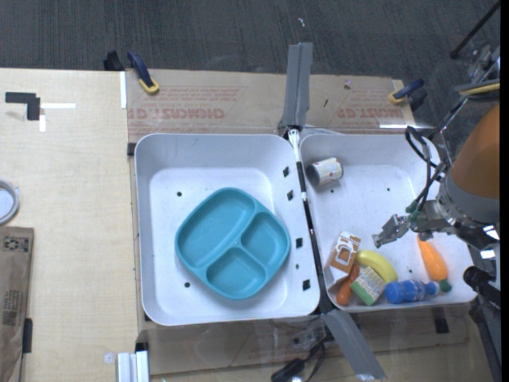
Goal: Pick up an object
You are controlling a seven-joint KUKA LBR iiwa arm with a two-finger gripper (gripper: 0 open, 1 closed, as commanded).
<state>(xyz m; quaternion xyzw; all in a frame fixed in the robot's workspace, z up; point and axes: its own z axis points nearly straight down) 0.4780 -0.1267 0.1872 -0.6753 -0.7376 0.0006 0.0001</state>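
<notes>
Fingers (391, 231) of the arm hang over the right bin (374, 143), toward its 3 o'clock side, and they appear to stand slightly apart with nothing between them; the view is too small to be sure of more. Just at 4 o'clock from them lies an orange carrot (433, 261), close but not touching. At 6 o'clock from the fingers, along the bin's near wall, a cluster of objects lies packed together: a yellow banana (378, 265), a small orange-and-white carton (344, 254) at its 9 o'clock, a green-and-tan packet (367, 285) just below the banana, and a blue bottle (409, 292) lying on its side at the cluster's 3 o'clock end. Well apart from these, at the bin's 11 o'clock corner, a small white-and-grey can (324, 170) lies on its side. The left bin (151, 213) bears a blue divided plate (231, 243) near its centre. Both bins rest side by side on the table (64, 213), with yellow-and-blue clamps (141, 73) along the far cardboard edge.
</notes>
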